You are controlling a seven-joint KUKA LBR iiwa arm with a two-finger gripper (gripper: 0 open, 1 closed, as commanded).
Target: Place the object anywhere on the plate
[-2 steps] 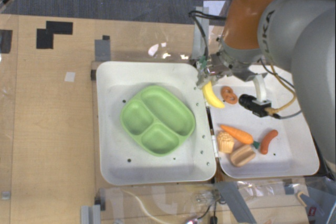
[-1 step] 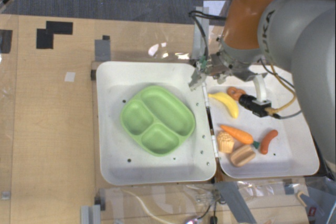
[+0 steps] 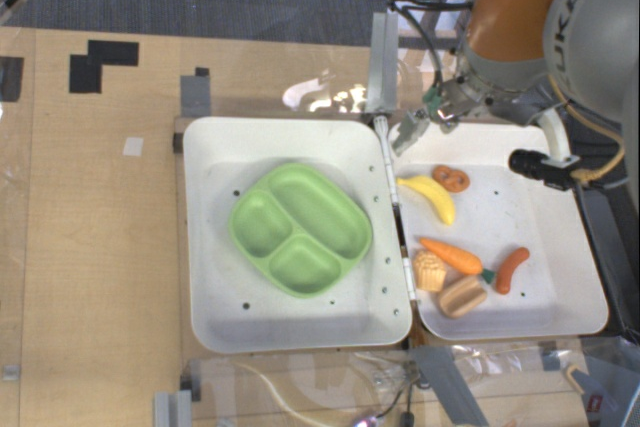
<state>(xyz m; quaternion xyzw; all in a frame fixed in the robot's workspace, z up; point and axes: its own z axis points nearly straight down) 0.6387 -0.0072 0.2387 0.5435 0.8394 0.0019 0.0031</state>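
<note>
In the right bin (image 3: 575,260) lay the banana (image 3: 432,197), just beside a pretzel (image 3: 452,179); the green plate (image 3: 300,228) sat in the left bin (image 3: 205,245). The gripper (image 3: 408,131) hung above the divider, empty, its fingers seemingly parted. It needed to descend squarely over the banana's middle, avoiding the pretzel.

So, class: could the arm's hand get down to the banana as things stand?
Probably yes. The banana lies uncovered in the right bin, with the pretzel close beside it, and the hand hovers just above and left.
</note>
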